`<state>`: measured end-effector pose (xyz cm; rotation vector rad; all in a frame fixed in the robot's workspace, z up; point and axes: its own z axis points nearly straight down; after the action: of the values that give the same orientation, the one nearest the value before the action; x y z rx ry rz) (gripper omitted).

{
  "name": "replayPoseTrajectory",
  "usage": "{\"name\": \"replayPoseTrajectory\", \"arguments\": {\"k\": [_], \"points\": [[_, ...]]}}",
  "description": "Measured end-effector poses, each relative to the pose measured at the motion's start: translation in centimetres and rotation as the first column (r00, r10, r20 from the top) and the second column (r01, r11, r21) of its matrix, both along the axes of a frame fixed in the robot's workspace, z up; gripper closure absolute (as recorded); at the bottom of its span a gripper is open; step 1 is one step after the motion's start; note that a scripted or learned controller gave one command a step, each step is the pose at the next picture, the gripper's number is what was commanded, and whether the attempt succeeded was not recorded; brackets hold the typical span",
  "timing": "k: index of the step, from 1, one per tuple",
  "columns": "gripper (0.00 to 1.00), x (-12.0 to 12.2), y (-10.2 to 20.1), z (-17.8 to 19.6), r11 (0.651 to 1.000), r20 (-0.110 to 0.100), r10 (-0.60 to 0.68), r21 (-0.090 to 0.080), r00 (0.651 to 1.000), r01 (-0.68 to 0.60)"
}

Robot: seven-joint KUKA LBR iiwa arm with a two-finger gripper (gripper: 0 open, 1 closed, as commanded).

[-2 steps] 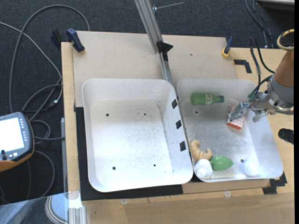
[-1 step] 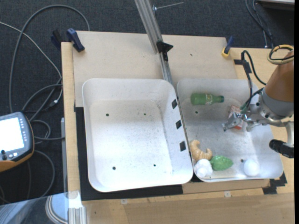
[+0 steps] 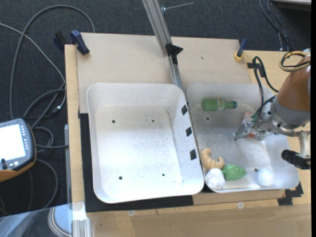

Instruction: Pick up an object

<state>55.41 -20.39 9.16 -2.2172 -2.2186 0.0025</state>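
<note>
We see the arm point(image 3: 291, 95) reaching in over the right bin point(image 3: 224, 90), its orange band above the grey wrist. The claw point(image 3: 245, 131) hangs low over the middle of that bin, toward its right side, and we cannot tell whether it is open or closed; nothing is visibly caught in it.

We take the right bin as our landmark. Near its far edge lies a green bottle point(image 3: 218, 104) on its side, well apart from the claw. Along its near edge we find a tan croissant-shaped piece point(image 3: 211, 158) by the left wall, a white cup point(image 3: 215, 177) just below it in the near left corner, and a green lumpy toy point(image 3: 234, 172) touching or just beside the cup. A white ball point(image 3: 265, 177) sits in the near right corner, apart from the others.

To the left of the right bin stands the left bin point(image 3: 101, 95), the two rims meeting side by side. Both rest on the desk point(image 3: 123, 58). Beyond the far edge of the right bin, a yellow clamp point(image 3: 240, 53) sits at the desk's rim.
</note>
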Motion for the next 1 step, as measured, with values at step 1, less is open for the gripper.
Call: {"name": "replayPoseTrajectory", "arguments": {"k": [1], "points": [[1.0, 0.14, 0.0, 1.24, 1.0, 0.005, 0.001, 0.0, 1.0, -0.001]]}}
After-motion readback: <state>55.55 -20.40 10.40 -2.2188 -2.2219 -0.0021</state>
